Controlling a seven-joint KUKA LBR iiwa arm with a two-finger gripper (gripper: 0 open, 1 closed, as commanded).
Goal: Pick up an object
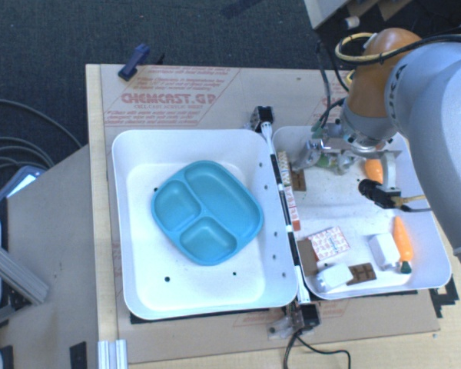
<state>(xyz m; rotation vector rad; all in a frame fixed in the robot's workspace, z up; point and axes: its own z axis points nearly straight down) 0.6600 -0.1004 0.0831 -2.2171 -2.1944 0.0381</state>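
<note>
The gripper (328,158) hangs over the upper-left corner of the right bin (438,271) with nothing visibly between its fingers, whose spread I cannot tell, while the orange marker (402,242) lies toward the lower right, long axis running up-down.

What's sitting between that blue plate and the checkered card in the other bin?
In the camera view, the bins' touching rims separate the blue plate from the checkered card, with a printed strip along them.
</note>
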